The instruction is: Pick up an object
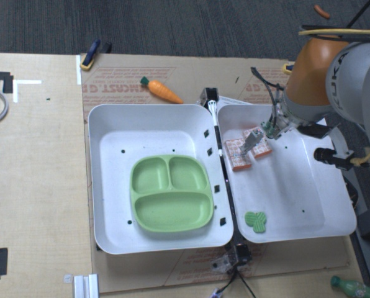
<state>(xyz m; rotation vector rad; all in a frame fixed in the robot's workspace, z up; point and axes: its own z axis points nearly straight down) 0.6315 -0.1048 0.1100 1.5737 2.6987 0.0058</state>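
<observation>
In the right bin (315, 216), a pink checked block (236, 155) lies near the upper left corner. A second pink piece (263, 151) lies just to its right. My gripper (254, 140) hangs low over these two, its tip slanting down-left and right above the gap between them. Nothing visibly hangs from it. A small green leafy object (256, 221) rests near the front left corner of the same bin. The grey arm with its orange band (315, 67) comes in from the upper right.
The left bin (110, 135) holds a green divided plate (171, 193). An orange toy carrot (162, 90) lies on the cardboard behind the bins. A blue and yellow marker (90, 54) sits at the back left. Black clips (210, 95) join the bins.
</observation>
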